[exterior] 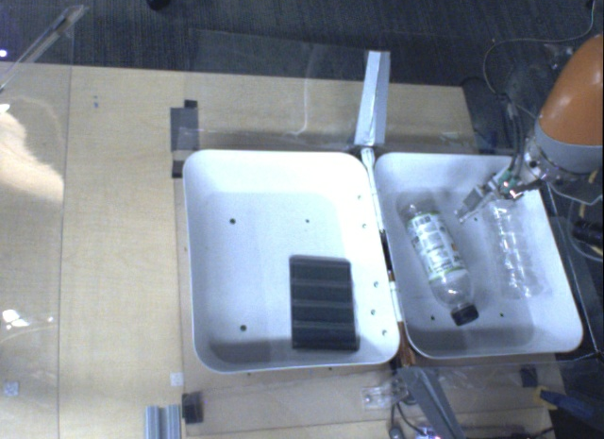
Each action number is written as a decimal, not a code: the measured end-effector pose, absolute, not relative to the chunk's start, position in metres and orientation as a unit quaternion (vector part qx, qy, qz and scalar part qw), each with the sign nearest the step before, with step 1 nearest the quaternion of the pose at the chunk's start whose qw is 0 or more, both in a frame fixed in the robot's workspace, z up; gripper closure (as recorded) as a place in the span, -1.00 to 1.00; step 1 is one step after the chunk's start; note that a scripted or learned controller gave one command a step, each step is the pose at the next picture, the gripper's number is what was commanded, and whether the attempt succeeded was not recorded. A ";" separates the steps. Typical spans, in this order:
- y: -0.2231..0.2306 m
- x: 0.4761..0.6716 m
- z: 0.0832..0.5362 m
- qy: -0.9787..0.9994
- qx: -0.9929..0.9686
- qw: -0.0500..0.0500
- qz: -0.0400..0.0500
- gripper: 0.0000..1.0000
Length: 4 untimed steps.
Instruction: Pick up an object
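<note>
- Pale wooden surface (104, 239): carries 2 shallow white plastic bins set side by side, their inner rims touching; a clear sheet covers its left part.
- Left white bin (236, 192): holds 1 item, a black ribbed rectangular block (323, 302), lying flat in the near-right part of the bin, close to the front wall.
- Grey metal strip (372, 97): stands behind the 2 bins, at the point where their back corners meet.
- Right white bin (557, 329): holds 2 items, both lying on their sides.
- Clear plastic bottle with a black cap (438, 258): lies left of centre in the right bin, cap pointing toward the front wall, base toward the back.
- Second clear plastic bottle, faint against the white floor (514, 253): lies just beside the first, on its right, roughly parallel, not touching.
- Grey arm with orange band (576, 97): enters at the right edge; its pincer (495, 192) hangs over the back of the right bin, above and between the bottles' far ends. Whether wide or narrow cannot be told; nothing visible between its tips.
</note>
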<state>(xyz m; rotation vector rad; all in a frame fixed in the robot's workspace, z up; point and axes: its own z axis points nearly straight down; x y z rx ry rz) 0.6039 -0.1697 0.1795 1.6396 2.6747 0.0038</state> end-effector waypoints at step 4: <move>-0.114 0.648 0.088 0.805 0.594 0.005 0.003 -1.00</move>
